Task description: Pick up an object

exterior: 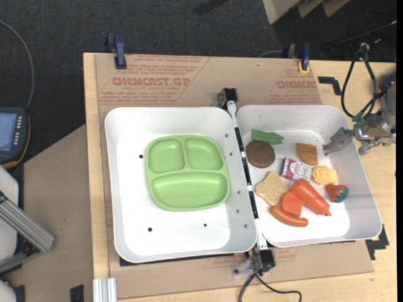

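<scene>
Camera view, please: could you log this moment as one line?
gripper: above right bin's far right edge, holding nothing | toy food: lying in right bin | green plate: in left bin

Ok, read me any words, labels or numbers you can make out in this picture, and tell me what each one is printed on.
"CHEMCAST GP", red print on the brown board behind the left bin.
"CHEMCAST", cut off, same board behind the right bin.
Smaller red lines beneath both: too blurred to read.
Purple packet in the right bin: print too small.
Screen at left: unreadable.

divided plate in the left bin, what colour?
Light green divided plate, plain, no pattern; camera view.
</scene>
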`<state>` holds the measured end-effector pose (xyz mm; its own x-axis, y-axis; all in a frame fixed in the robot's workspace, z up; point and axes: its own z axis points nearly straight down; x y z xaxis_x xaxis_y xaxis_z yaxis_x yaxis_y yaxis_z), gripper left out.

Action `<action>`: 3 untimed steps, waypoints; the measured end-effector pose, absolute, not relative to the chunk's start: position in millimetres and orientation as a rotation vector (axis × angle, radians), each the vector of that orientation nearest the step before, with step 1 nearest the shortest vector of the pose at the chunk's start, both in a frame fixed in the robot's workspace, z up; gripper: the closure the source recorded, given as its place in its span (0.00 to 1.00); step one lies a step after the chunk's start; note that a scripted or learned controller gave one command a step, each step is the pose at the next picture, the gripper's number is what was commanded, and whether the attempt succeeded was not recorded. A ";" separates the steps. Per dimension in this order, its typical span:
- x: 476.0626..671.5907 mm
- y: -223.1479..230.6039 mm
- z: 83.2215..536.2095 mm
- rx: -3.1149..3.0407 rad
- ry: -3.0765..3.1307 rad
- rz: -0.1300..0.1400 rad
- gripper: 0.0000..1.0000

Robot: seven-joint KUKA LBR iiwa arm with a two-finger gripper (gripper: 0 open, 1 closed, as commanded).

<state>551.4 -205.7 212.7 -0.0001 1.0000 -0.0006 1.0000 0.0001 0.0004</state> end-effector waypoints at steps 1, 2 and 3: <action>585.4 -166.8 80.6 2.220 2.225 0.009 0.00; 588.0 -169.9 100.5 2.213 2.216 0.016 1.00; 587.3 -169.9 99.3 2.215 2.216 0.013 0.00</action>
